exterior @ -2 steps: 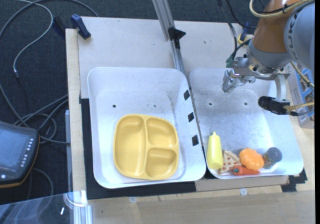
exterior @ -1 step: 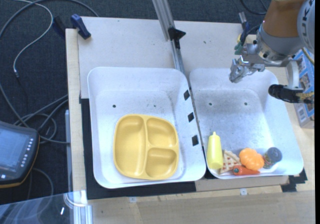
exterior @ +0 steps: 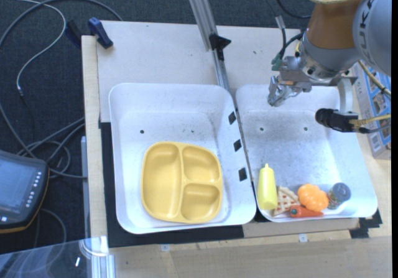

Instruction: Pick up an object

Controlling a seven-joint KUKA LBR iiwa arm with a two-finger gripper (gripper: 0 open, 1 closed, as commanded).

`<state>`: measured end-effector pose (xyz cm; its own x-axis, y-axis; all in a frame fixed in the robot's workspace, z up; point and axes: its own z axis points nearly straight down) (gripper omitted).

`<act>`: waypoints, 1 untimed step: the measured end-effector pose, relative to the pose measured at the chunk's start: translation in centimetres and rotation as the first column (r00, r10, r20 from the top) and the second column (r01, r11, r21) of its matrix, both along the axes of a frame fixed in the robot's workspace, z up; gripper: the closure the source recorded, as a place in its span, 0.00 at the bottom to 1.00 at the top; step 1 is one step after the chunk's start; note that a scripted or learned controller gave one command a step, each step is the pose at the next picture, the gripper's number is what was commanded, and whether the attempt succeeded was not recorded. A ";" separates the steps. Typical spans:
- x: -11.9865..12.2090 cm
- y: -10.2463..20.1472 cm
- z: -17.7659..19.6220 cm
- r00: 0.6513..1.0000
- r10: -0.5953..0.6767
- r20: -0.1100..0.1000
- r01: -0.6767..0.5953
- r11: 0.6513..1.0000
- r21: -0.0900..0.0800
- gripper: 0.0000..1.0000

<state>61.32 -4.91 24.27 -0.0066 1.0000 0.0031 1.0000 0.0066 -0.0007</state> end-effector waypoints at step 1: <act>-1.4 4.1 -0.1 1.000 -0.001 -0.002 0.001 1.000 0.000 1.00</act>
